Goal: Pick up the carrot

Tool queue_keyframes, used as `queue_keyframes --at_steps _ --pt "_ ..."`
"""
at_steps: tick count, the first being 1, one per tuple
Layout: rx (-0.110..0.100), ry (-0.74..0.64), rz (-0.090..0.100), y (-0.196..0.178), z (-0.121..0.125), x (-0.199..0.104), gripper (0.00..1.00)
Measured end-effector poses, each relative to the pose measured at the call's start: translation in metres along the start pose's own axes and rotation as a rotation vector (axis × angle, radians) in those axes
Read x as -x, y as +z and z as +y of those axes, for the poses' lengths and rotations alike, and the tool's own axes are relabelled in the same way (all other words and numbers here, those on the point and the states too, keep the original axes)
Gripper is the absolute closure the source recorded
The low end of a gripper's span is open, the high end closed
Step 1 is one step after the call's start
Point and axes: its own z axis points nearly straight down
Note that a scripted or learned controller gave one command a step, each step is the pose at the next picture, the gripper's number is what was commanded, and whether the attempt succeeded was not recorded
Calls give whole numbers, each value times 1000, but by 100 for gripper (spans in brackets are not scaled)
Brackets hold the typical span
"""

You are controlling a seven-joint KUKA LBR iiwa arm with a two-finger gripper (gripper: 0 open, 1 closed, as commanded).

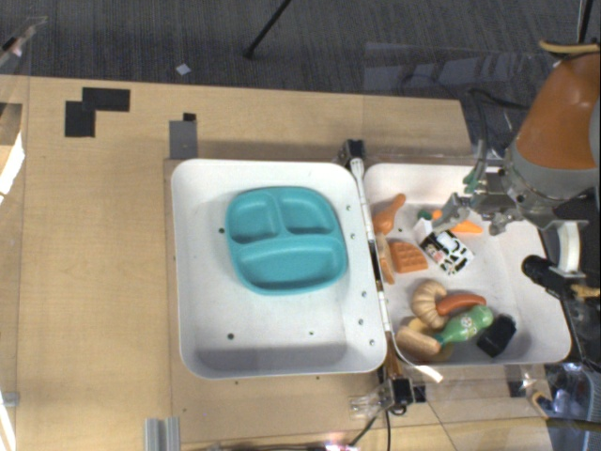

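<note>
The carrot (467,225) is a small orange piece with a green tip, lying in the upper middle of the right bin (535,280). My gripper (471,210) hangs right over it and hides most of it, so I cannot tell whether they touch. The grey arm with its orange band (563,111) reaches in from the upper right.
A black-and-white toy (446,251) lies just below the carrot. An orange-brown piece (387,212) and a waffle (407,256) sit to the left. A croissant (427,299), sausage (460,302), green item (467,325) and black item (496,334) crowd the front. The left bin (202,336) holds a teal tray (282,236).
</note>
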Motion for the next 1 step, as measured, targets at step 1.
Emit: queue_keyframes --at_steps 1 --pt "-8 11 -1 94 55 25 0"
